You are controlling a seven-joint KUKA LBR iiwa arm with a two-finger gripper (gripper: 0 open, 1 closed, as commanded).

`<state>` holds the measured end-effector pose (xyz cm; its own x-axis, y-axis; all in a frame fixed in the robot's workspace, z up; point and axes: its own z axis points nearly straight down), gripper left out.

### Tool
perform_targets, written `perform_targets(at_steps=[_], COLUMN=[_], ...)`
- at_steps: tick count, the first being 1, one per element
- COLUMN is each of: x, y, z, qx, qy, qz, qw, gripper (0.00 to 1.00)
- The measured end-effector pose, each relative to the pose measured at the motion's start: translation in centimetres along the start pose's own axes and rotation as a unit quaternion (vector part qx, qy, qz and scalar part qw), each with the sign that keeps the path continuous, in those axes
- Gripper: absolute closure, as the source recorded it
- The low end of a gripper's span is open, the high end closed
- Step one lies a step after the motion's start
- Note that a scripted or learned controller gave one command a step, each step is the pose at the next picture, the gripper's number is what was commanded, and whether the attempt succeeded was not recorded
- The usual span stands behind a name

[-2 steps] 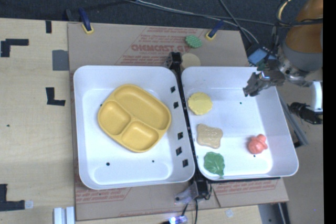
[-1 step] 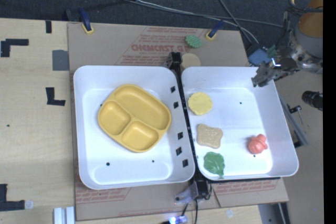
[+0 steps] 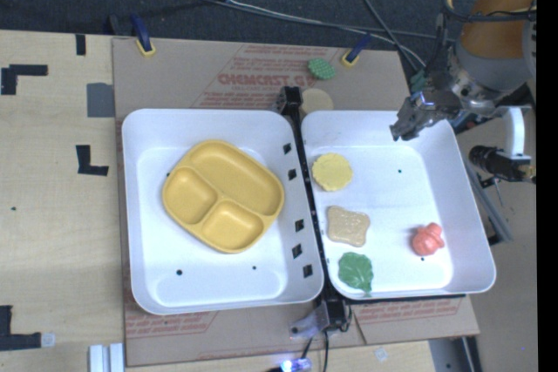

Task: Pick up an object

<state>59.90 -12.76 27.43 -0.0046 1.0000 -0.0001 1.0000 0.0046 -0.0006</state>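
Gripper (image 3: 408, 126) hovering over right bin (image 3: 471, 213) far edge, finger state unclear; yellow tray (image 3: 223, 196) sitting in left bin (image 3: 139, 213).

A single fixed camera is mounted above the worktop (image 3: 52, 187), looking down at a slant from moderate height; both white bins (image 3: 139, 213) fall within frame.

The arm (image 3: 493, 9) is cut off by the right and top edges, so its base lies out of frame. The gripper (image 3: 408, 126) is dark and small against the far rim of the right bin (image 3: 466, 213); how its tips stand cannot be made out. A small green thing (image 3: 321, 68) beyond the bins is too small to identify.
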Motion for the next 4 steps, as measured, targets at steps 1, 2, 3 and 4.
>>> perform_targets(at_steps=[1, 2, 3, 4], x=[5.8, 11.3, 17.5, 22.7], y=[0.6, 1.0, 2.3, 3.2], z=[1.7, 3.4, 3.4, 5.2], qx=[0.001, 0.001, 0.000, 0.001], qy=[0.001, 0.000, 0.001, 0.000], qz=[-0.001, -0.001, -0.001, -0.001], qw=[1.0000, 1.0000, 1.0000, 1.0000], gripper=[1.00, 1.00, 1.00, 1.00])
